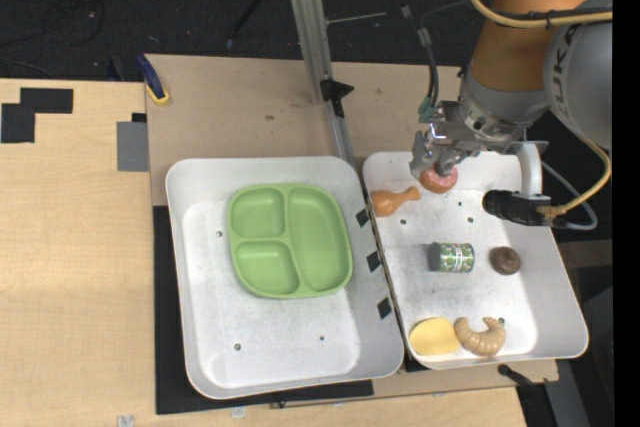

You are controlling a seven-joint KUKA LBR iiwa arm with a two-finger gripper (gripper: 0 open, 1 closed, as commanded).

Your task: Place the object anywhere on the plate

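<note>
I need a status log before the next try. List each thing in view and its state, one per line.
Gripper: down at a pink object, grasp unclear.
Green divided plate: flat in left bin, nothing on it.
Orange drumstick toy: lying in right bin.
Green can: on its side.
Brown round piece: resting.
Yellow piece: lying beside tan croissant.

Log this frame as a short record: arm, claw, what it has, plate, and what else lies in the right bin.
arm: reaches in from the right, over the far end of the right bin
claw: low over that bin's far left corner
at claw: pink round object right under the fingers; whether it is gripped cannot be told
plate: green divided plate in the left bin, nothing on it
right bin items: orange drumstick, green can, brown ball, yellow piece, tan curled piece
</note>
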